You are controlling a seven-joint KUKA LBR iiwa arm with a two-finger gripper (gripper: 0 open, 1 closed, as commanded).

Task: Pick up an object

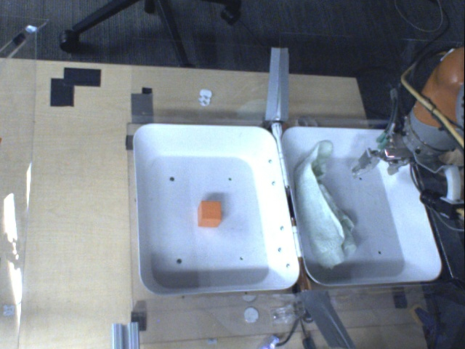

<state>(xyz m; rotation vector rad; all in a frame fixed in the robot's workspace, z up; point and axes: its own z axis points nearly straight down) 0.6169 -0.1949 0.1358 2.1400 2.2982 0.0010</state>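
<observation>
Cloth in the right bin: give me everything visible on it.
The cloth is a pale, off-white towel-like piece, soft and crumpled, bunched into a long roll. It lies flat on the floor of the right bin, along that bin's left side, running from near the top wall down to the lower left, where it is thickest and folded over. It touches only the bin. The gripper sits apart from it, up and to the right, holding nothing visible.

The arm point(443, 100) is cut off at the right edge; the pincer point(365, 163) looks blurred
</observation>
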